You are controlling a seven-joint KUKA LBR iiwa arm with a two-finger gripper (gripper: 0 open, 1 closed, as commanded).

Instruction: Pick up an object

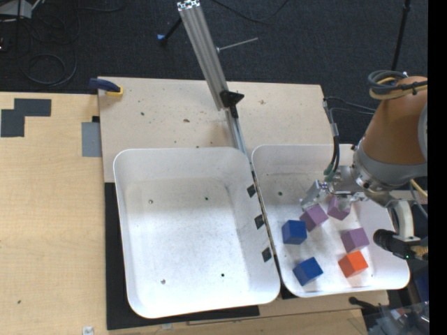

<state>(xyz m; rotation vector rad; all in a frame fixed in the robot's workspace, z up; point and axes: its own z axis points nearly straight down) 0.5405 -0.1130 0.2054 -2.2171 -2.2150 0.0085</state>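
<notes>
Arm reaching in from the right edge, gripper low over the blocks in the right-hand bin.

The left bin fills the lower middle of the frame; the right bin sits beside it toward the lower right. The arm enters at the right edge, its orange band uppermost and the grey wrist below it, bent down and leftward into the right bin. The gripper hangs at the bin's centre right, between two purple blocks, one at its lower left and one at its right; whether it grips either I cannot tell. Below lie a third purple block, a blue block, a second blue block and an orange block, all in the lower right.
</notes>
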